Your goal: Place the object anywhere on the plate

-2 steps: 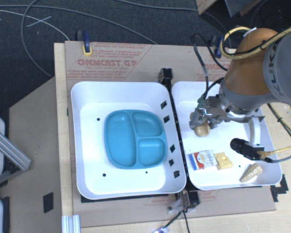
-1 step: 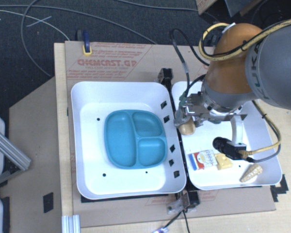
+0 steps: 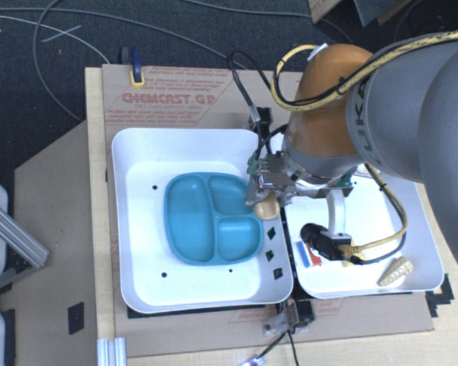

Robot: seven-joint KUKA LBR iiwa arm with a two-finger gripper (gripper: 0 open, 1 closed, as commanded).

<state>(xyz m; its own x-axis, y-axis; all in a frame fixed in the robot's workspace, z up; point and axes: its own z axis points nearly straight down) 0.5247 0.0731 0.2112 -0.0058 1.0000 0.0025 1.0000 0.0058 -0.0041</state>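
A blue divided plate [image 3: 208,218] lies in the middle of the left bin [image 3: 137,204]. My gripper [image 3: 262,197] hangs over the plate's right rim, near the wall between the two bins. It is shut on a small tan rounded object [image 3: 266,207], which shows just below the metal fingers [image 3: 256,183]. The object is beside the plate's upper right compartment, above the bin wall rather than over the plate's middle. The arm's grey body and orange band hide much of the right bin.
In the right bin [image 3: 412,235], a beige ridged piece [image 3: 395,270] lies at the front right and a small red, white and blue item [image 3: 311,256] at the front left. Cables cross the floor behind the bench.
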